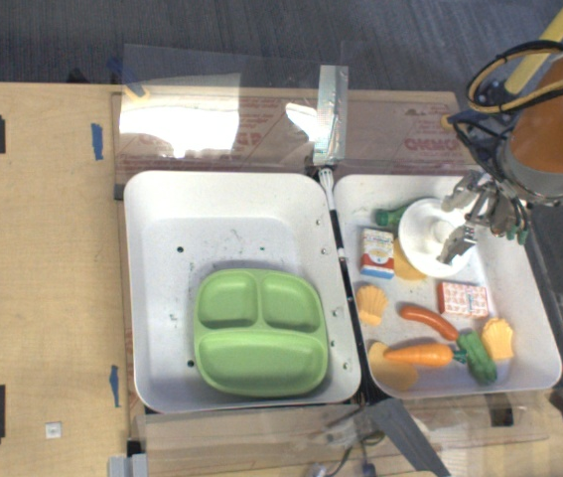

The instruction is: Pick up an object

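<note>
A cardboard-topped bench carries two shallow white bins, with grey carpet beyond. The gripper (463, 229) hangs in the right bin (544, 311), over a white round dish (422, 238); whether it is parted or closed cannot be told, and nothing shows clamped in it. Just beyond the dish sits a small red-and-white carton (377, 251); nearer the camera lie a toy carrot (422, 354) and a red-patterned box (463, 299). Well away in the other bin rests a green divided tray (259, 332). As I judge it, no object is lifted yet: the grasp and raise remain.
</note>
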Controlling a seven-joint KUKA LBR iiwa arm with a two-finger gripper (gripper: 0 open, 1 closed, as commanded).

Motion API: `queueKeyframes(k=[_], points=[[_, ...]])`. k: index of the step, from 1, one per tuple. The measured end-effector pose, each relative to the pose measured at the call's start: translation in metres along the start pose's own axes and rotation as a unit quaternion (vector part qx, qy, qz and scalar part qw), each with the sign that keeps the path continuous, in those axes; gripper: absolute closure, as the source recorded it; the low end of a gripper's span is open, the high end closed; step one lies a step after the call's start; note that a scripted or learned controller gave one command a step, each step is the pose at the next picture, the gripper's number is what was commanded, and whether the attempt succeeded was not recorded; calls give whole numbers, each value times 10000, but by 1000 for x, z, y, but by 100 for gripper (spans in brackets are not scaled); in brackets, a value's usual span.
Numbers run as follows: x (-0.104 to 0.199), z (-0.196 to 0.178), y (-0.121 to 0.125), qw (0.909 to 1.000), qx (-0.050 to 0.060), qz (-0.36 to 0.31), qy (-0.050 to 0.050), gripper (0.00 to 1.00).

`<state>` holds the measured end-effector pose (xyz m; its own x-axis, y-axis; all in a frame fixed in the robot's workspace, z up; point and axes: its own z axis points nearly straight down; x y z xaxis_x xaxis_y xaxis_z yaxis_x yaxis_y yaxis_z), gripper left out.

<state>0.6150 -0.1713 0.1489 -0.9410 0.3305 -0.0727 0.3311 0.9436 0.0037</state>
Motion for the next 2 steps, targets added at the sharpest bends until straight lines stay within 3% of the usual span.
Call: queueKeyframes(k=[1,2], points=[[11,25,10,9999,-1,-112,132,0],[5,34,43,9945,23,1026,197,0]])
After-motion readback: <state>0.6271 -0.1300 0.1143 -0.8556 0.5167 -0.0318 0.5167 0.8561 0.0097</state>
